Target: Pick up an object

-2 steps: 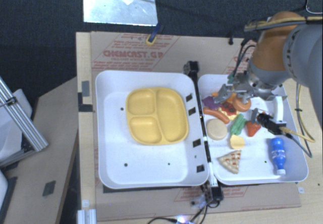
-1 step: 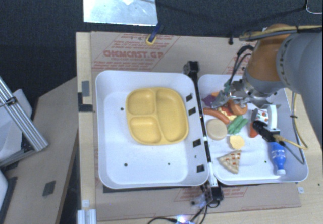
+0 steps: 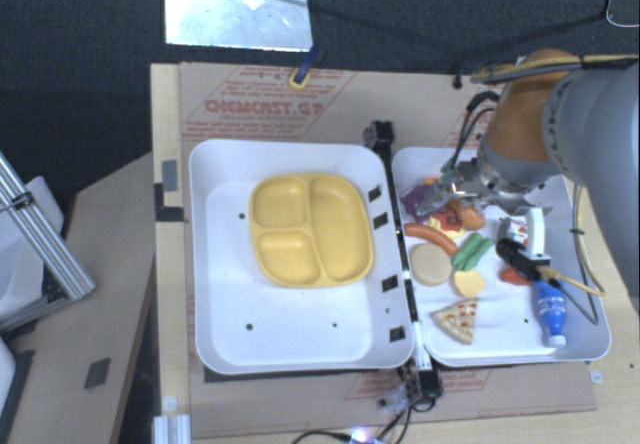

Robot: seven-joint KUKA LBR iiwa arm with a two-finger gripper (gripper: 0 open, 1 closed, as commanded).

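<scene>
Red print "CHEMCAST GP" on brown cardboard sheet point(image 3: 262, 104) under bins, nr its far edge; smaller lines illegible. No other readable txt.

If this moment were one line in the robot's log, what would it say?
arm: over right bin | gripper: low among toy food, by purple piece | left bin: yellow divided plate

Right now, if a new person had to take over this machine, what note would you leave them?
Gripper: low in the right bin, over the toy pile at its back; I can't tell whether it holds anything.
Right bin: purple toy, sausage, tan disc, green piece, pizza slice, blue bottle.
Left bin: yellow tray.
Done: nothing visibly lifted.
Left: pick up one object.
</scene>
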